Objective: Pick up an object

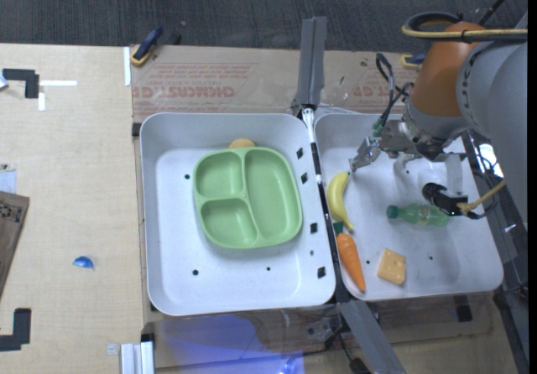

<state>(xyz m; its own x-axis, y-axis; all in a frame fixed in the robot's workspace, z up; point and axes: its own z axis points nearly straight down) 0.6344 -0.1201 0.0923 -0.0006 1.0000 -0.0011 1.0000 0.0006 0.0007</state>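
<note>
The right bin [470, 267] holds a yellow banana [338, 199] along its left wall. An orange carrot [351, 262] lies just below the banana. A square tan cracker [391, 267] is near the front, and a small green bottle [417, 214] lies on its side in the middle. My gripper [365, 156] hangs over the back left part of this bin, up and to the right of the banana's top end. It is apart from the bottle. Nothing shows in its grasp.
The left bin [168, 221] carries a green divided plate [248, 196], with a small yellow-orange thing [242, 144] peeking out behind it. The grey arm with its orange band [440, 70] covers the right bin's back right corner. A metal divider [312, 70] stands between the bins.
</note>
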